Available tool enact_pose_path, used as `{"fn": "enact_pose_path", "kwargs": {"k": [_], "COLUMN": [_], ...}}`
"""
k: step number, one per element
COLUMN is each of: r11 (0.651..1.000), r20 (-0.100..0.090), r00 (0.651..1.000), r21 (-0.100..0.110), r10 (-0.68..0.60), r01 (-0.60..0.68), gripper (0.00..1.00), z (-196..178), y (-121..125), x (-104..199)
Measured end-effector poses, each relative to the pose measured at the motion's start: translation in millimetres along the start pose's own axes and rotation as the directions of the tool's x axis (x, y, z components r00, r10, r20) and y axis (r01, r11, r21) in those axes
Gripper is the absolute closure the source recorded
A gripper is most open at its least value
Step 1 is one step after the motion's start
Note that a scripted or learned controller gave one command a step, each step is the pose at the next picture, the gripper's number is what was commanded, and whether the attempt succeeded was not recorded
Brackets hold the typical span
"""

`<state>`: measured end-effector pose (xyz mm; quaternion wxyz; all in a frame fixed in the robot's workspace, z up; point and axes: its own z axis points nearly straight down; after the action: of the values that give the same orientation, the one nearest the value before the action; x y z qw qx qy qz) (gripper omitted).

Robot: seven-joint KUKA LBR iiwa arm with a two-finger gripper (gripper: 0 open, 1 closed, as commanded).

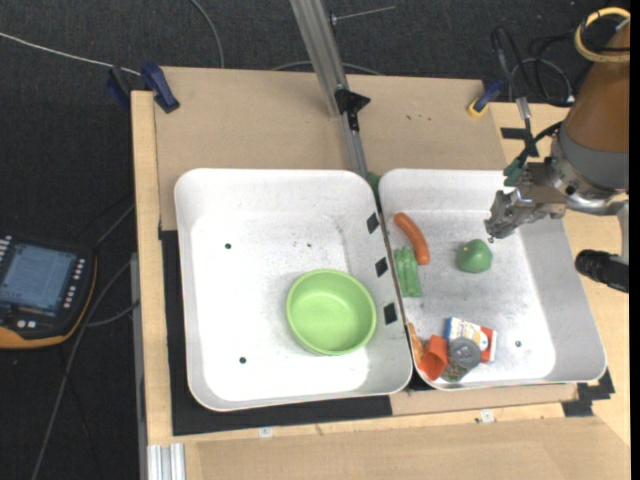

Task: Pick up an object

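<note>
Resting on a tan bench (pixel 260 128) over dark carpet (pixel 60 118), two white bins (pixel 200 268); jaws' state unclear.

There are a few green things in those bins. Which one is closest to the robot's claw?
The small round green ball in the right bin, just below and left of the gripper. The flat green block lies farther left, and the green bowl sits in the other bin.

A small round green ball (pixel 475 257) lies free on the floor of the right bin (pixel 540 308), just below and left of the fingers (pixel 494 227), apart from them.
</note>
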<state>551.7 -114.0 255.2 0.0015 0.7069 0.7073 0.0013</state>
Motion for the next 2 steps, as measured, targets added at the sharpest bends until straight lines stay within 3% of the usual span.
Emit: {"fn": "enact_pose_path", "kwargs": {"k": [2], "r11": [1.0], "r20": [-0.001], "r00": [1.0], "r21": [0.004], "r10": [-0.004], "r01": [0.004], "gripper": [1.0], "z": [20], "y": [18], "x": [97]}}
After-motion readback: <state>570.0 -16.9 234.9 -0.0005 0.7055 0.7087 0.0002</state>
